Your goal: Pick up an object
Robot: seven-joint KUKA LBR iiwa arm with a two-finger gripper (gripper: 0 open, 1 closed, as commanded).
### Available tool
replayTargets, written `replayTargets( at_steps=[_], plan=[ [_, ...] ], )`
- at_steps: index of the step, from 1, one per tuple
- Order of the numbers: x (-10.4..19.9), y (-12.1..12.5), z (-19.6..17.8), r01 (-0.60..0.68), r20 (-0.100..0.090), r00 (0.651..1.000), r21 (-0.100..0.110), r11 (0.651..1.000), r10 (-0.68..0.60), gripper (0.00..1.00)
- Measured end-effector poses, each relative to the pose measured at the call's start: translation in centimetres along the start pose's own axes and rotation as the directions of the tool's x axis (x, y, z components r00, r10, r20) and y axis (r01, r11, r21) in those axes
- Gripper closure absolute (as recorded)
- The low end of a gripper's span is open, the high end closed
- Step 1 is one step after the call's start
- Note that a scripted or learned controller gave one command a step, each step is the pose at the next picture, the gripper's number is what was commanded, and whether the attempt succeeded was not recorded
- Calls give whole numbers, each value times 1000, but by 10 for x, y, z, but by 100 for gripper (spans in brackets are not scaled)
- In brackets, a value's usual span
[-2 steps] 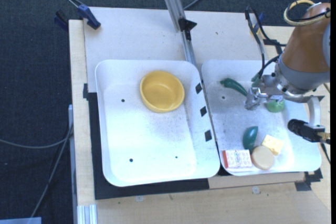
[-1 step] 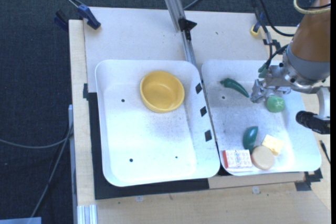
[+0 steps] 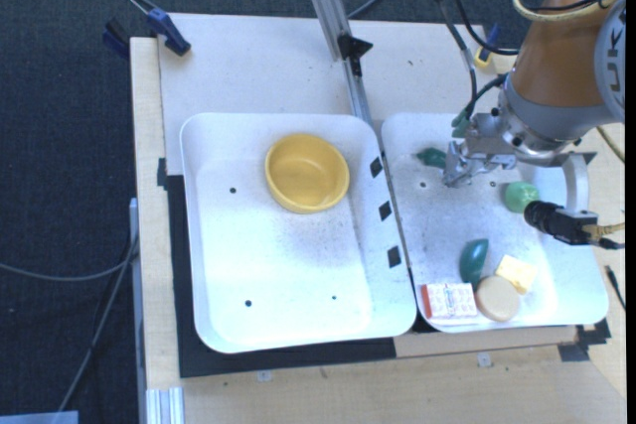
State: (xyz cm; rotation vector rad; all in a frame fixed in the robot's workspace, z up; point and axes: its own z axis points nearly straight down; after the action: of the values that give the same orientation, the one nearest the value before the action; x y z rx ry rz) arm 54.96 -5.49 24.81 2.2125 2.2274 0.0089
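Hanging low over the right bin [image 3: 594,298], the end effector [image 3: 459,170] is near the back part of that bin, and from this slanted view I cannot tell if it is wide or narrow, or if anything is inside it. Just beside it, toward the back, a small dark green piece [image 3: 432,157] lies on the bin floor; I judge this is the thing the arm [image 3: 566,45] aims at, but it is not sure. A light green ball [image 3: 519,196] lies on the other side, partly under the arm. Nearer the front of the same bin there are a dark green oval object [image 3: 474,258], a yellow block [image 3: 516,271], a round tan disc [image 3: 497,299] and a red and white box [image 3: 449,301], close together. The left bin [image 3: 214,139] carries a yellow bowl [image 3: 307,172]. The risk from here, in my opinion, is a miss: the dark green piece is small and low, so the tips can close on air or push it away. The ball can also roll if the arm touches it.
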Motion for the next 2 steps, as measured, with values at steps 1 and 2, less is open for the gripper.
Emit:
replayTargets(
  at_steps=[1, 2],
  plan=[
    [52, 12, 12, -1, 1, 1000, 4, 1000, 1, 100],
    [96, 21, 12, -2, 0, 1000, 5, 1000, 2, 100]
  ],
)
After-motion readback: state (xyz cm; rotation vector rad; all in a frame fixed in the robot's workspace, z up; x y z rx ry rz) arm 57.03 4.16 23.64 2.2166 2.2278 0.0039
